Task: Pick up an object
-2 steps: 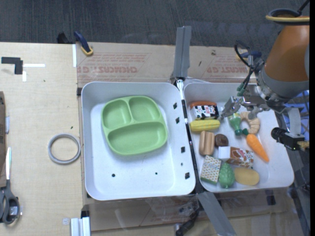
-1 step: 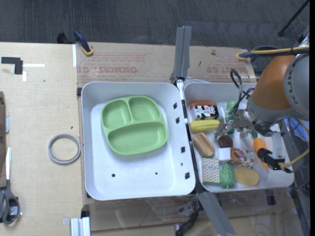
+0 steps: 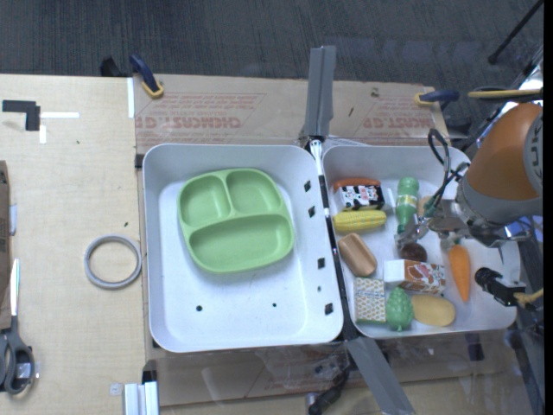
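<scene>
gripper low in right bin, over brown item near centre, grip state unclear. green plate in left bin.

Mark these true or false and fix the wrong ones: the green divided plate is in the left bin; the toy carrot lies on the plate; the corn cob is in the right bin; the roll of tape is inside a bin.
1. The green divided plate is in the left bin. True.
2. The toy carrot lies on the plate. False: it lies in the right bin, near the arm.
3. The corn cob is in the right bin. True.
4. The roll of tape is inside a bin. False: it lies on the bench, left of the left bin.
</scene>
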